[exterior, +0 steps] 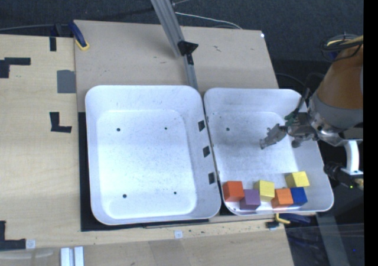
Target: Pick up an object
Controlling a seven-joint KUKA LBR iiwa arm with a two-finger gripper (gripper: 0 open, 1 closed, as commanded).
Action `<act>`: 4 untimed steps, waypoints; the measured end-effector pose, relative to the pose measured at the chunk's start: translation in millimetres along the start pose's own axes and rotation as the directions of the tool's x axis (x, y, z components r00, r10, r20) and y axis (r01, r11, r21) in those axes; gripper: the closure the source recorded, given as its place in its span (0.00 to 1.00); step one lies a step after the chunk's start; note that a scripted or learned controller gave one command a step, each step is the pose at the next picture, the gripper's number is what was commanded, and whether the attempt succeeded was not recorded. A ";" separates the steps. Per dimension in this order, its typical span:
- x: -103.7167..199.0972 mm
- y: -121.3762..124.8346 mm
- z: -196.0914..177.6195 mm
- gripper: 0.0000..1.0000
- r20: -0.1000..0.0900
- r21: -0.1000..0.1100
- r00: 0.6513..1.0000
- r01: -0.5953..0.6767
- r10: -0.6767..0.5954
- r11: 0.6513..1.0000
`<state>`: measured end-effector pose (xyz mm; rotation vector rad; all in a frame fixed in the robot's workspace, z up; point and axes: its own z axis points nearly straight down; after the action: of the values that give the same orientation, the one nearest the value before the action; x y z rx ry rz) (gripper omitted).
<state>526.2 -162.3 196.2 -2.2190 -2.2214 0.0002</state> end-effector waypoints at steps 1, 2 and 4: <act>8.3 -15.8 -37.7 0.00 0.001 -0.003 1.000 0.001 -0.001 1.000; 76.0 68.8 -35.0 0.00 -0.001 -0.004 1.000 0.009 -0.009 1.000; 44.6 32.3 -120.4 0.00 0.003 -0.009 1.000 0.000 0.000 1.000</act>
<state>558.6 -117.8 316.6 -2.2254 -2.2275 -0.0060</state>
